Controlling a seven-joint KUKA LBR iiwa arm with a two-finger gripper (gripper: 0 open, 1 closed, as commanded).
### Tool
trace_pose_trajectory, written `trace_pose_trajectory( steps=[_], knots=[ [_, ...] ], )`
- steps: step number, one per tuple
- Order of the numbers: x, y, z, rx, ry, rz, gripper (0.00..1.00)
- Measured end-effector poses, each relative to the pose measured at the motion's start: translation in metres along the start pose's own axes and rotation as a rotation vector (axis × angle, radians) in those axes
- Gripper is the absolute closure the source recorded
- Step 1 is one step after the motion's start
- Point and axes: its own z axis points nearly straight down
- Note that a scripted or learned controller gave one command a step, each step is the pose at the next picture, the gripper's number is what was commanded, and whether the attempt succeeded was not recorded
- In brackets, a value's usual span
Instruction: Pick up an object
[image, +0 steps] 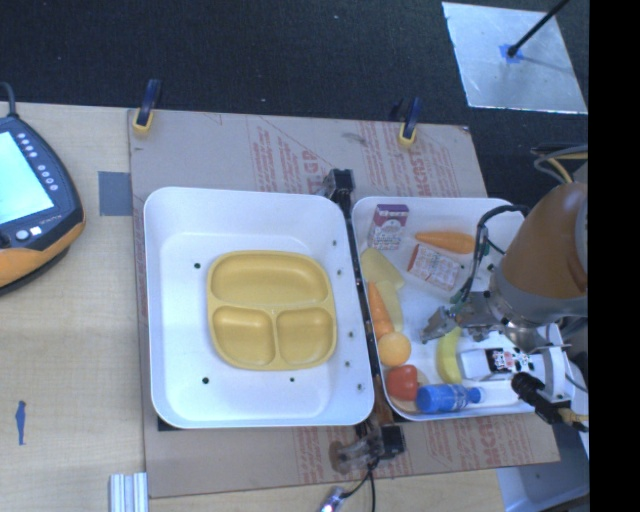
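The right bin (437, 204) holds several small items. At the back lie a purple-and-white carton (389, 225), an orange carrot (447, 241) and a red-and-white packet (434, 266). A pale yellow piece (380, 270), a thin carrot (380, 312), an orange (394, 348) and a red tomato (402, 380) line the left wall. A blue bottle (445, 398) lies at the front. My gripper (442, 323) hangs low over the bin's middle, just above a banana (449, 357) and left of a white bottle (495, 360). The arm (545, 255) covers the bin's right side.
The left bin (180, 300) holds a yellow divided plate (270, 308). A teach pendant (30, 210) lies on the bench at far left. Two clamps (146, 108) (408, 120) pin the cardboard sheet at the back. Cables and a bracket (365, 450) sit below the bins.
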Motion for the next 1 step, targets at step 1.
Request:
trace_pose_trajectory(
  steps=[1],
  knots=[
    [-0.0008, 0.0006, -0.0105, 0.001, -0.001, -0.005, 1.00]
  ],
)
